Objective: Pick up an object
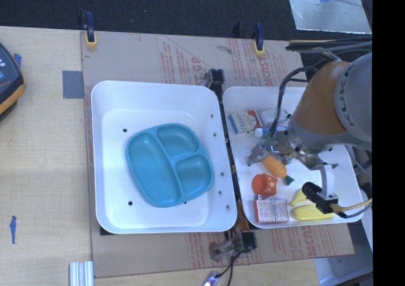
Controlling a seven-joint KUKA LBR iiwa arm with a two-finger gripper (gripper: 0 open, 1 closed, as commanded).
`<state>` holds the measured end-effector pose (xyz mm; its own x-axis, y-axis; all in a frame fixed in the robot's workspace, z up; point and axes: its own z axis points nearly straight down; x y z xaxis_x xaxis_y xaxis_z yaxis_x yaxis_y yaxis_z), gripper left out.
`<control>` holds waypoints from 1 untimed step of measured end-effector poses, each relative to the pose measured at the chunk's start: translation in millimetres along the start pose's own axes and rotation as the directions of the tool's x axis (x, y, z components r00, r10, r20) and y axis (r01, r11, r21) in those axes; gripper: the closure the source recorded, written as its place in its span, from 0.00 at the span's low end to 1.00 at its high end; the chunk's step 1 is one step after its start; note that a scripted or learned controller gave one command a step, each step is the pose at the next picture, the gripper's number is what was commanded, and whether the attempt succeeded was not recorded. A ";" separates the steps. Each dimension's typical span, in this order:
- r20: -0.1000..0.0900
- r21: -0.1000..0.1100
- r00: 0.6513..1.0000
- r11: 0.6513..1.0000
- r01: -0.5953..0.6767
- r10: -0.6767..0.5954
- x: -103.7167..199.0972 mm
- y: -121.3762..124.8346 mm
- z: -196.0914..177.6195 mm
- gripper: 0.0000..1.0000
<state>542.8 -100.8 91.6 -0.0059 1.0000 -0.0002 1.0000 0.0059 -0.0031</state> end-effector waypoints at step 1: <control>0.001 0.002 1.000 1.000 0.002 -0.002 -1.3 -0.3 -10.0 1.00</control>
